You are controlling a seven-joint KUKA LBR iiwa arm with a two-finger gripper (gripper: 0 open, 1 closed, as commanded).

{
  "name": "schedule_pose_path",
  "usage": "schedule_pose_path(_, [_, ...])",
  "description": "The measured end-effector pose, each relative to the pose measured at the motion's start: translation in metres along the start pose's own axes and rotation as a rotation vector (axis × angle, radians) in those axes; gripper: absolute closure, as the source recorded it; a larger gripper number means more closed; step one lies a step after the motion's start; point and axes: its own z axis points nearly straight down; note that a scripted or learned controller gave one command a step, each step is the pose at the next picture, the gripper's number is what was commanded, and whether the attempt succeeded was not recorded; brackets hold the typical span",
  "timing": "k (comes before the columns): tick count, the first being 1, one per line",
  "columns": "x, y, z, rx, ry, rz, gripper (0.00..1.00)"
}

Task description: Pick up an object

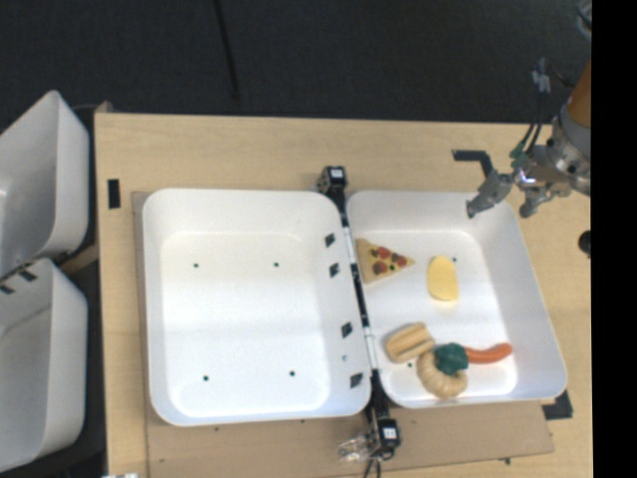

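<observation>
No readable text, label or number anywhere.

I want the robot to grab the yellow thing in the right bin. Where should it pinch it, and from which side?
Probably straight from above. The yellow piece lies flat in the right bin, apart from the pizza slice, so the gripper has room. It looks oval, so pinching across its narrower middle, left to right in the view, seems best.

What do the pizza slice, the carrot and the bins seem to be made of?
Pizza slice: probably moulded plastic toy, flat matt colours. Carrot: likely plastic too, uniform orange with a green top. Bins: white, smooth, probably plastic, with rounded moulded corners and a slight sheen.
</observation>
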Motion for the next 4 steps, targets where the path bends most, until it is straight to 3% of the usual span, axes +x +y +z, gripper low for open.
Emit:
schedule_pose_path(1, [0.070, -0.043, 0.134, 0.031, 0.011, 0.003, 0.00])
schedule_pose_path(2, [-0.012, 0.031, 0.074, 0.012, 0.001, 0.009, 0.00])
schedule_pose_path(3, [0.043, -0.016, 0.151, 0.029, 0.009, 0.005, 0.00])
schedule_pose_path(4, [0.040, -0.013, 0.137, 0.020, 0.007, 0.007, 1.00])
